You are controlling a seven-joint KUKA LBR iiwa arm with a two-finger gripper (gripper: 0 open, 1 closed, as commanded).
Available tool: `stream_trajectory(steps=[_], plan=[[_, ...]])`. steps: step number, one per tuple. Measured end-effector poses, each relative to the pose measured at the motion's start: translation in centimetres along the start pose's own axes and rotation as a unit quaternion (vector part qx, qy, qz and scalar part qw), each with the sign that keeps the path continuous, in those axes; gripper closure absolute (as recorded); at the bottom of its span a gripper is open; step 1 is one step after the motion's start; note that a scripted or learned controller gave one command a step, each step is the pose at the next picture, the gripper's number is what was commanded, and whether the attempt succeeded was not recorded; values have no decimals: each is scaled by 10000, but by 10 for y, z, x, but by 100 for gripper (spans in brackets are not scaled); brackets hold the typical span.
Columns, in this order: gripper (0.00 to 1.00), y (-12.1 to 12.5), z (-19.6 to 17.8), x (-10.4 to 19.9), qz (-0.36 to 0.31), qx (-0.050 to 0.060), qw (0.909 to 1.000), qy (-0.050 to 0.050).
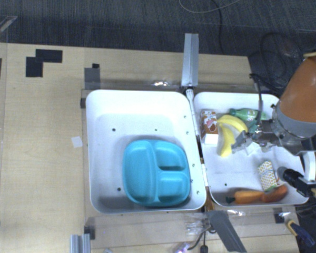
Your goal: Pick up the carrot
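**Two bins, one carrot, and a crowded corner**

Two white bins sit side by side on the worktop (pixel 42 157), and the action is all in the right bin (pixel 237 181). The left bin (pixel 100 141) carries just a blue tray (pixel 157 172).

Arm (pixel 305 96) in from the right, gripper (pixel 248 140) hovering near the bin's middle, just beside the banana (pixel 227 133). Whether the fingers are spread or pressed together, I cannot tell; nothing shows between them.

Now the risks, biggest first. The gripper is well apart from the target and right by the banana, so a descent from here would likely grab the wrong fruit. Next: the carrot (pixel 248 196) lies flat against the near wall, so one finger could land on the rim instead of beside it. Then the neighbours: a reddish item (pixel 275 193) touches its right end, and a patterned packet (pixel 267 175) sits just above, so either could get nudged or caught.

The carrot itself: orange, long, tapered, smooth-looking, lying lengthwise along the wall. Likely to roll if pinched off-centre.
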State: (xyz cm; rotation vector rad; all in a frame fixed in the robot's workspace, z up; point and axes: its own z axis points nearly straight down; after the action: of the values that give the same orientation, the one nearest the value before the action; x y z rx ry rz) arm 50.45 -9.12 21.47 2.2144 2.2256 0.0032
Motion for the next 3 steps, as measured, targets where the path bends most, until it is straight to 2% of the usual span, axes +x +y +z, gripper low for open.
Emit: stream_trajectory(steps=[1,2,3], plan=[[0,8,12,86,-314,-2,9995,4],[0,18,125,-2,193,-64,9998,-18],[0,-13,124,-34,-1024,-72,9947,-22]])
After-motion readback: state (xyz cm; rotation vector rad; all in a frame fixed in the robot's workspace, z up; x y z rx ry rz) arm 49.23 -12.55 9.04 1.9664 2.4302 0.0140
